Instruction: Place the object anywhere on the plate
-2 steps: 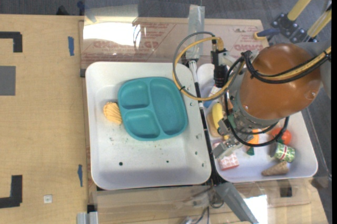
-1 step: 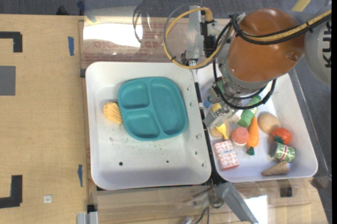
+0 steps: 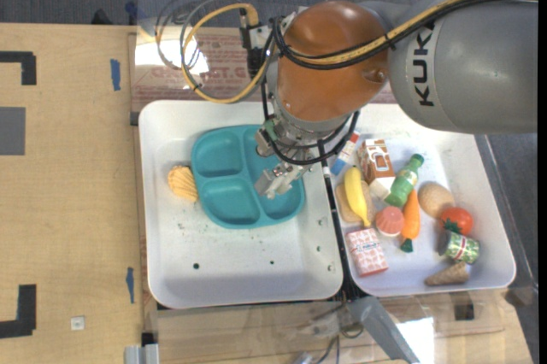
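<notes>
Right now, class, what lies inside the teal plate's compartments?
The teal plate shows bare left compartments. The gripper hangs over its right compartment, and the arm covers the upper right part, so anything there is hidden.

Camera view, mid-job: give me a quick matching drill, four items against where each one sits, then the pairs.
Items:
1. teal plate
2. shell-shaped pastry
3. banana
4. gripper

Places:
A. right bin, near its left wall
B. left bin, beside the plate's left edge
C. over the plate's right compartment
D. middle of the left bin

Pairs: 1-D, 2-B, 3-A, 4-C
</notes>
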